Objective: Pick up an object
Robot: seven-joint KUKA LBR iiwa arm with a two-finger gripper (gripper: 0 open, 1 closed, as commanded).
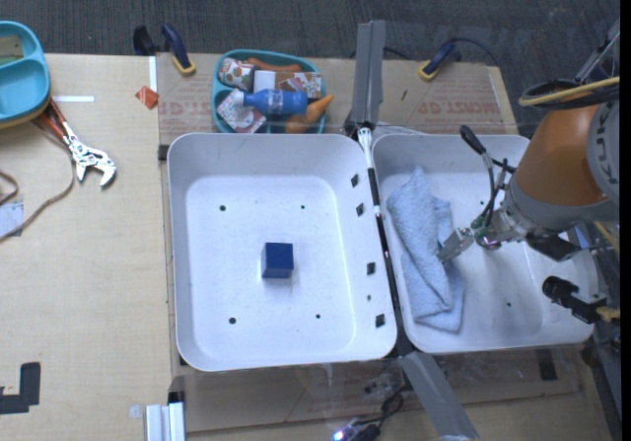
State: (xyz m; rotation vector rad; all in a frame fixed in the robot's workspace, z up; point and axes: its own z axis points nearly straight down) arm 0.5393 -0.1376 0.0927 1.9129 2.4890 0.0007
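Claw (455,244) sits low in the right bin (513,316), tips touching the blue cloth (422,252) (the likely target); its opening cannot be told.

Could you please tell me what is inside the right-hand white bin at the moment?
The right bin holds a crumpled light-blue cloth, and the gripper sits at the cloth's right edge. Whatever lies under the cloth is covered.
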